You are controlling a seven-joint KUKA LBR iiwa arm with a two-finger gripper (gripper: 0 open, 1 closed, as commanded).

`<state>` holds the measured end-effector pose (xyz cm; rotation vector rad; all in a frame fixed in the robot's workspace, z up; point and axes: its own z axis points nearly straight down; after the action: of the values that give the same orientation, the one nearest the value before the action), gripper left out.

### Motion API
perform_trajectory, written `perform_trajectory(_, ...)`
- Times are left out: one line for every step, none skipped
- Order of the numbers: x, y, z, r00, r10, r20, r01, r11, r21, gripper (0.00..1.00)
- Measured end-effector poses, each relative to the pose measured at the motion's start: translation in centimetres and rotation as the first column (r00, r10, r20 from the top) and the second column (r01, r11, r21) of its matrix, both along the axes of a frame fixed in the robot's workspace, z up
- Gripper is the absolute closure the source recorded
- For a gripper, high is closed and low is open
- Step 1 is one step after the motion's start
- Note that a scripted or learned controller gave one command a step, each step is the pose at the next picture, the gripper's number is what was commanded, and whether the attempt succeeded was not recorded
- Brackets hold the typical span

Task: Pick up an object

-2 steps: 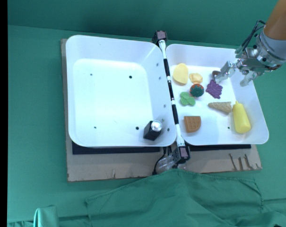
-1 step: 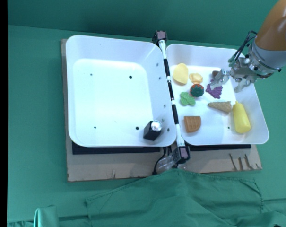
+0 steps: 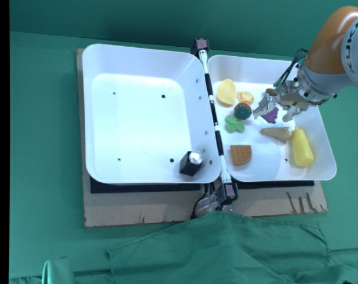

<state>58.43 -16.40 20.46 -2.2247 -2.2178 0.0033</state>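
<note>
**Gripper over purple grapes, right bin, nothing held yet**

Landmark: the purple grapes [image 3: 270,115], small toy cluster in the right bin [image 3: 326,169], upper-middle of its floor.

Gripper [image 3: 276,106] sits directly over the grapes, arm coming in from the right. Fingers look spread, one tip on the grapes' left side, one to the right. Nothing is clamped between them. From this slanted view I can't tell whether the tips are touching the grapes or hovering just above.

Around the grapes:
- red-green round toy [image 3: 242,110], just left
- green leafy piece [image 3: 234,123], left and slightly toward the camera
- small orange piece [image 3: 245,97], left and further back
- yellow rounded piece [image 3: 226,92], further left again
- tan wedge [image 3: 276,134], just in front, near touching
- yellow bottle [image 3: 302,147], front-right
- waffle square [image 3: 241,155], front-left, well apart

Handling, my guess: grapes are likely a light, hollow plastic toy, stiff, with a bumpy surface. Lumps give the fingers some bite, but a small light part will skid on the smooth bin floor if one finger lands first. Best hold is across the narrow width at mid-cluster, fingers low and centred. Main risk is catching the tan wedge with the near finger.
</note>
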Motion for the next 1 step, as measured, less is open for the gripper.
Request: perform_trajectory(0.27,-0.18,-2.02,1.000,0.000,0.010,0.000,1.000,-0.002,0.00)
